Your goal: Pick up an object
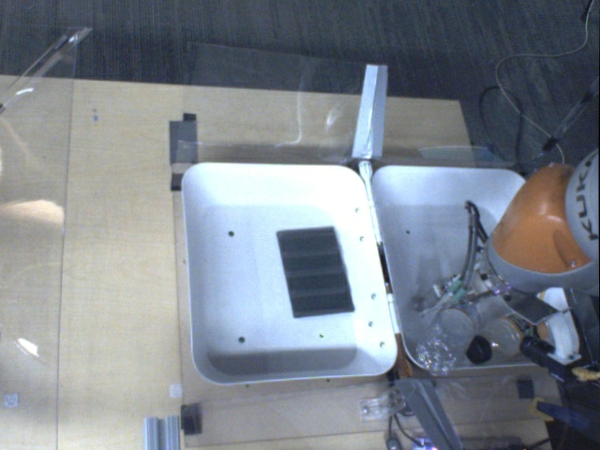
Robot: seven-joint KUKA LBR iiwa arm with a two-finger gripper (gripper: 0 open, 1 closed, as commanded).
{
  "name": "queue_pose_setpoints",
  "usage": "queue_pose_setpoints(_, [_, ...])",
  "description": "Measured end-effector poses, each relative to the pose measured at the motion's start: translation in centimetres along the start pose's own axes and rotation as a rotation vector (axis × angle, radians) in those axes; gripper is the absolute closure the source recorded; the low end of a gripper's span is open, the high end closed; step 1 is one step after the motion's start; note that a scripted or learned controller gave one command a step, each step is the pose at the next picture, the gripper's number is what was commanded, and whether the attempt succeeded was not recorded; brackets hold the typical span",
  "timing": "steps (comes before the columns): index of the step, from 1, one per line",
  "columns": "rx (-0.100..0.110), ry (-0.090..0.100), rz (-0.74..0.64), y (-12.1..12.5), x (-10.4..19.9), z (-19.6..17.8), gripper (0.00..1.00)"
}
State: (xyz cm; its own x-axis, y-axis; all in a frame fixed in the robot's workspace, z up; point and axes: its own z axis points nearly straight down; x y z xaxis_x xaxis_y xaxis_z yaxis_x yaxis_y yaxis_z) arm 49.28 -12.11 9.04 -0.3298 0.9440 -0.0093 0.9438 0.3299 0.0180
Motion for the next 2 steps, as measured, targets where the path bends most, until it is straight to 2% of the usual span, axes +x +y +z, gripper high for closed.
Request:
queue_pose_setpoints(1, [0.002,0.003,0.007,5.8,0.5,0.2,0.0])
queue_pose_setpoints(2, [0.011,0.005,0.09,-0.9,-1.5,-0.3,0.0])
